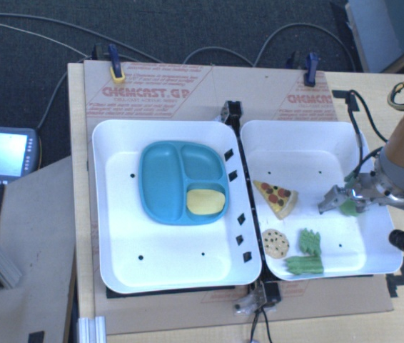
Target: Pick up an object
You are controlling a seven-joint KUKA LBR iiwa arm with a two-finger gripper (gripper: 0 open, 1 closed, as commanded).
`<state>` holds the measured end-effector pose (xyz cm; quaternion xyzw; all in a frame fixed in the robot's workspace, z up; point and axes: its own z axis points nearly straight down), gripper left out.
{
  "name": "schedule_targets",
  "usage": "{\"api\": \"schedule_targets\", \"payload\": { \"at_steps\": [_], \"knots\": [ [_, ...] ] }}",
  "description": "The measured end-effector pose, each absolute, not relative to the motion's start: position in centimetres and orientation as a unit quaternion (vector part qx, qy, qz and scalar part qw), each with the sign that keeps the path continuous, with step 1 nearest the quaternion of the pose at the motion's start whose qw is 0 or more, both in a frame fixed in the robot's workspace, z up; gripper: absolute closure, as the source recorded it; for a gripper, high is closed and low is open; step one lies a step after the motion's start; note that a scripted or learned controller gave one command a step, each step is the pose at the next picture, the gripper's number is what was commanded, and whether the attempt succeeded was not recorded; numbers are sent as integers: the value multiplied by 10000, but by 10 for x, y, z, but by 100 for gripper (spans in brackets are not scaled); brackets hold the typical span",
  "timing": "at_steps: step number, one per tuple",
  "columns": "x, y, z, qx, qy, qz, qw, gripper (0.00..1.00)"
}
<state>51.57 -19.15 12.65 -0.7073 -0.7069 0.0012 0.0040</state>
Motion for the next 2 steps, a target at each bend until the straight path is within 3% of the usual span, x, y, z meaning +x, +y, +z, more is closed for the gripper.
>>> {"api": "schedule_targets", "payload": {
  "at_steps": [1,2],
  "knots": [
    [515,-191,83,-7070,-7072,7,29,0],
    [517,-191,96,-7071,-7071,-7,5,100]
  ]
}}
